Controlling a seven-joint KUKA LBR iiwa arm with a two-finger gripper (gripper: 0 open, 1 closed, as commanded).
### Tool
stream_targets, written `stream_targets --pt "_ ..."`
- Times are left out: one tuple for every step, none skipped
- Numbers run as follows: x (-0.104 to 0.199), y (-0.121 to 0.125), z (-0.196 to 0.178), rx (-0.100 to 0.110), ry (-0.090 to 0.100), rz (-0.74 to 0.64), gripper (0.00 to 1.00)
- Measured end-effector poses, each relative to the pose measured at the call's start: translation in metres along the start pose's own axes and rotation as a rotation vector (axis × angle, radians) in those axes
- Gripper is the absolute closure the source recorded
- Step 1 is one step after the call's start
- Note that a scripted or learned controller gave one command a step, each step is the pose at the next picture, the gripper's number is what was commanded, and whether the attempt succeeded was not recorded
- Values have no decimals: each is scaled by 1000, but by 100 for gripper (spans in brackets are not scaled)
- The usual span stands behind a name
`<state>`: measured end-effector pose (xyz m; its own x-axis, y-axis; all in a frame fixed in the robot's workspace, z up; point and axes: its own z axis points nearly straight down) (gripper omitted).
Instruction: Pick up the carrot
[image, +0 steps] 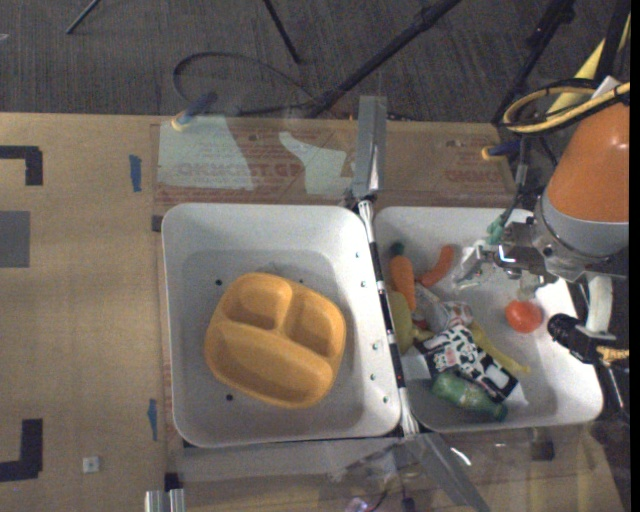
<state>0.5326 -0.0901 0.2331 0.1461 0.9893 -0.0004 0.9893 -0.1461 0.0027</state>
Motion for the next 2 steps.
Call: stream_targets --pt "39 8 49 6 1 -127 0" --pt "113 93 49 1 1 -144 0"
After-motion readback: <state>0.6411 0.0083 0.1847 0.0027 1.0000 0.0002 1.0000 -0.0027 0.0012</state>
